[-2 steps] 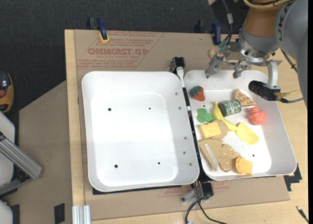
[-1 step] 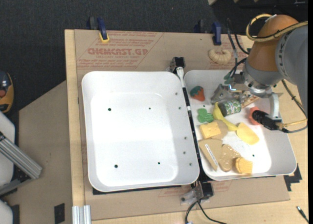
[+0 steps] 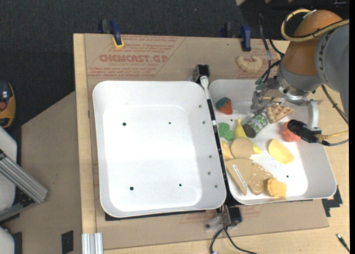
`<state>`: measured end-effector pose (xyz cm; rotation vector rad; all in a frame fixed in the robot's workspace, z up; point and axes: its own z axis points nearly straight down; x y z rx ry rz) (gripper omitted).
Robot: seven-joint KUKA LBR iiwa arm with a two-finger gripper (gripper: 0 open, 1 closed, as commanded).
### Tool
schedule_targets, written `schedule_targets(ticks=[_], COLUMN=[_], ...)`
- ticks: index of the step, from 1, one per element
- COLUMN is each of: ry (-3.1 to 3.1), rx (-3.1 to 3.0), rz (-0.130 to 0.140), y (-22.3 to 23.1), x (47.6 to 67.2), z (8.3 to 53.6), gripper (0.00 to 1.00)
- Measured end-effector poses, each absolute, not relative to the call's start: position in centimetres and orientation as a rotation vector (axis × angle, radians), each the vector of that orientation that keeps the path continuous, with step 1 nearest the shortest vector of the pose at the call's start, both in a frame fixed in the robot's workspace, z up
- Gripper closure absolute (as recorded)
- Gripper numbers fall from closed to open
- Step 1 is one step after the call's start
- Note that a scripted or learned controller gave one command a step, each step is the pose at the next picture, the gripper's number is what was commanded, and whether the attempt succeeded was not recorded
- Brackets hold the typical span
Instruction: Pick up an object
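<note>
My gripper (image 3: 259, 103) hangs over the back of the right bin (image 3: 319, 175), among the toy foods. Just below and in front of it lies a dark green can (image 3: 255, 125), tilted on its side. A pizza slice (image 3: 279, 112) rests right of the gripper. A strawberry (image 3: 223, 103) sits to its left by the bin's wall. Nothing shows clearly between the gripper's tips from this angle.
The right bin also holds a green piece (image 3: 226, 131), a yellow piece (image 3: 239, 129), a tan round (image 3: 242, 148), a lemon (image 3: 280, 151), a red piece (image 3: 289, 132), and biscuits (image 3: 258, 179). The left bin (image 3: 111, 97) lies alongside. A rope coil (image 3: 250, 62) rests behind.
</note>
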<state>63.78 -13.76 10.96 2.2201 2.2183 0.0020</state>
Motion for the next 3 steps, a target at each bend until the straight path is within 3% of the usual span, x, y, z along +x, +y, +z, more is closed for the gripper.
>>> schedule_targets(ticks=[1, 2, 3], ry=[2.223, 2.221, 2.218], rx=[2.227, 2.218, 2.219], rz=[-0.004, 0.004, 0.003], y=[-13.5, -10.5, -10.6], x=[58.4, 58.1, 58.2], z=[8.4, 13.9, 14.7], gripper=[1.00, 1.00, 1.00])
